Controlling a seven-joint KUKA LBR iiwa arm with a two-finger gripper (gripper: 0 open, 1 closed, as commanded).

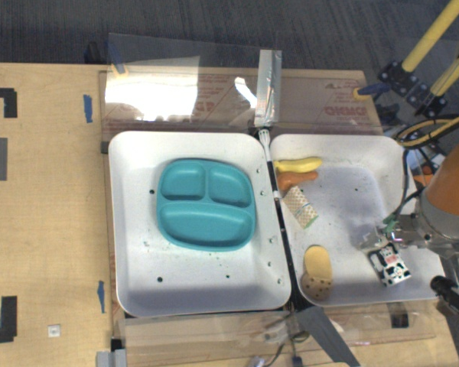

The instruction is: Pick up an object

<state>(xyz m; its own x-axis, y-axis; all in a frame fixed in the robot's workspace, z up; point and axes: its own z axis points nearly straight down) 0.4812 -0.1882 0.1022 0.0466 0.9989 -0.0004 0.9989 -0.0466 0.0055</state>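
Four small objects lie in the right bin. A yellow banana sits against the far left corner, with an orange carrot just in front of it. A speckled rectangular packet lies tilted below them. A tan rounded piece with dark dots rests near the front left wall. My gripper hangs low over the right side of this bin, well right of the tan piece and apart from every object. Nothing shows between its jaws.
The left bin holds a teal divided plate. A clear upright panel stands behind the bins. The arm's orange band and cables crowd the right edge.
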